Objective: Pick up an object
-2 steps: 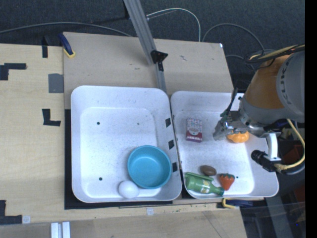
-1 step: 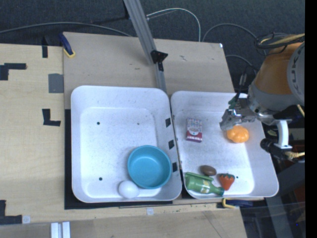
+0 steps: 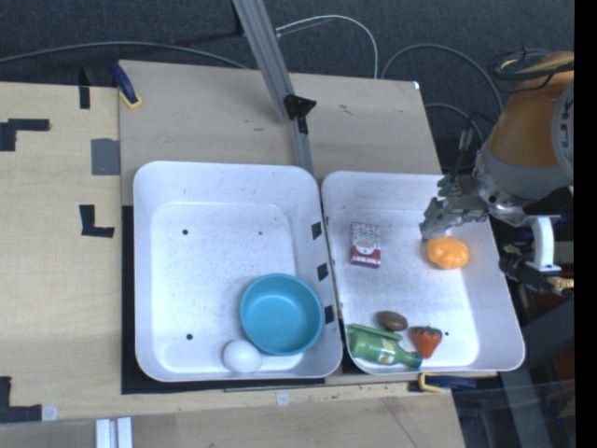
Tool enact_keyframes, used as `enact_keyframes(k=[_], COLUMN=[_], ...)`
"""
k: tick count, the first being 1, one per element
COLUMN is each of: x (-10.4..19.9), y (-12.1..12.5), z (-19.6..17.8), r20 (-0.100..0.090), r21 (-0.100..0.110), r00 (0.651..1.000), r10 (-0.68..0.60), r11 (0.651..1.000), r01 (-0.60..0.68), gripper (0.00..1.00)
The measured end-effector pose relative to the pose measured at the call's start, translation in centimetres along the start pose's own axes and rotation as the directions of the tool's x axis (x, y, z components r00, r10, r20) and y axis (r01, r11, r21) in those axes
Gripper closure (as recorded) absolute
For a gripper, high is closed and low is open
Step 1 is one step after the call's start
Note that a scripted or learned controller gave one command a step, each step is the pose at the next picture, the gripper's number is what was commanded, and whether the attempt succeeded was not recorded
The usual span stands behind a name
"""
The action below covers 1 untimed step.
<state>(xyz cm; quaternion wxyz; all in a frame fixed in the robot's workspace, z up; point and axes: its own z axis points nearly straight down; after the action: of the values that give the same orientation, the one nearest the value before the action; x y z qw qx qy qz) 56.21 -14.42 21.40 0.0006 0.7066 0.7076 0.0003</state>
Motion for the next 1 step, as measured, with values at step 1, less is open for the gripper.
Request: enact_keyframes(k=[1], x=[6.21], y=[1.1], z=[-0.13], r20=[-0.003], r21=[0.002], r00=[1.0], r10=[-0.007], r11=[1.0], r01=[0.007], gripper=[1.0])
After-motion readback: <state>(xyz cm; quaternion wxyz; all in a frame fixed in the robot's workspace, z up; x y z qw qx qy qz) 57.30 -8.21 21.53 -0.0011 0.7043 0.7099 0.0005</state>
